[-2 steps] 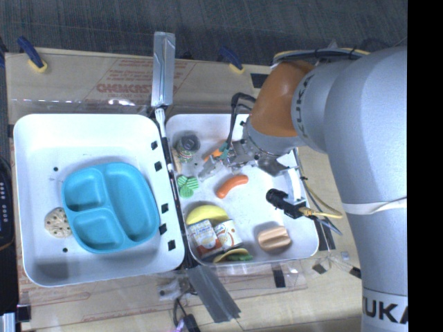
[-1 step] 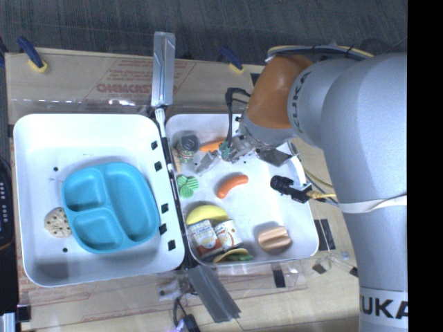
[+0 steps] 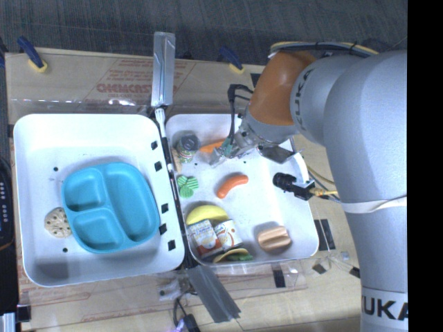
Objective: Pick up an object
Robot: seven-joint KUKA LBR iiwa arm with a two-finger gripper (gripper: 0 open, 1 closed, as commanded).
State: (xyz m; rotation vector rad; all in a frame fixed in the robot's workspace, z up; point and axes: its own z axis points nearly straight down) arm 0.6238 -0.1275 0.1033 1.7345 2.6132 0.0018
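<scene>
My gripper [image 3: 223, 152] reaches down into the upper part of the right bin [image 3: 299, 206], right by an orange carrot-like piece [image 3: 210, 146] and a small grey can [image 3: 185, 143]. Its tips are hard to make out against the bin floor. Just below it lies an orange sausage [image 3: 232, 184]. Further down the bin are a green ridged piece [image 3: 187, 183], a yellow banana [image 3: 206, 214], a printed pouch [image 3: 214, 236] and a tan bread roll [image 3: 273, 237].
The left bin [image 3: 34, 144] holds a blue divided plate [image 3: 109, 206] and a cookie [image 3: 58, 222] at its left. A metal divider bar [image 3: 163, 64] rises between the bins. My arm's grey bulk covers the right side.
</scene>
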